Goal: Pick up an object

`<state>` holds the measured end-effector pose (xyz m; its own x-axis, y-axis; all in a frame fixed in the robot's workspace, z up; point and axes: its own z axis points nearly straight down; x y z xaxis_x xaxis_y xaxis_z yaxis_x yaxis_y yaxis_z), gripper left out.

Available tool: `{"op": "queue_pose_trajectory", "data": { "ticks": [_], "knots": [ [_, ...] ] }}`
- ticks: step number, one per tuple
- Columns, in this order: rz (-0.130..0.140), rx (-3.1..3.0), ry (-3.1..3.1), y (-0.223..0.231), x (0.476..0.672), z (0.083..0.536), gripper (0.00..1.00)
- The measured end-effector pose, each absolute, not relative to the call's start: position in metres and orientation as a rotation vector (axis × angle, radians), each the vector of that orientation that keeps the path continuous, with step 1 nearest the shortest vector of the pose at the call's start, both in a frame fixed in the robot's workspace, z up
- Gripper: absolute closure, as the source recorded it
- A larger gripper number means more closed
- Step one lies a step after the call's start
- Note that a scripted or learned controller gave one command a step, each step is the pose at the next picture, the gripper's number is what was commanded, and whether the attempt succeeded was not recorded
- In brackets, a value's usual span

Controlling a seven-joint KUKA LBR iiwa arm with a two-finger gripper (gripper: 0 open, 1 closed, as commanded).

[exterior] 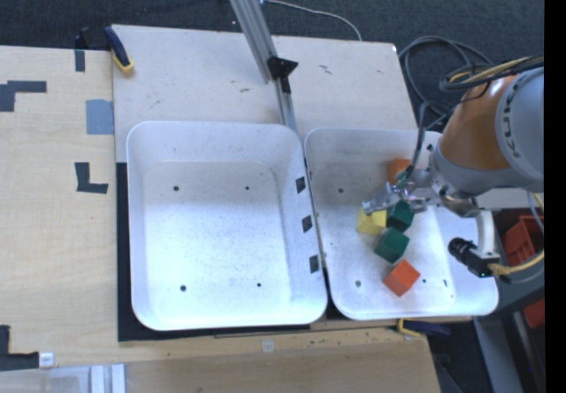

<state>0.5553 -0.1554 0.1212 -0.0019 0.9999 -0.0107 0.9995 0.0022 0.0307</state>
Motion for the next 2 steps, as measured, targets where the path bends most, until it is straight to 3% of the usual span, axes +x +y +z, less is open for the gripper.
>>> {"op": "queue_pose_trajectory", "data": {
  "ticks": [2],
  "knots": [
    [0.025, 2.195, 2.204, -0.1597, 0.5468, 0.1139, 0.00]
  ]
}}
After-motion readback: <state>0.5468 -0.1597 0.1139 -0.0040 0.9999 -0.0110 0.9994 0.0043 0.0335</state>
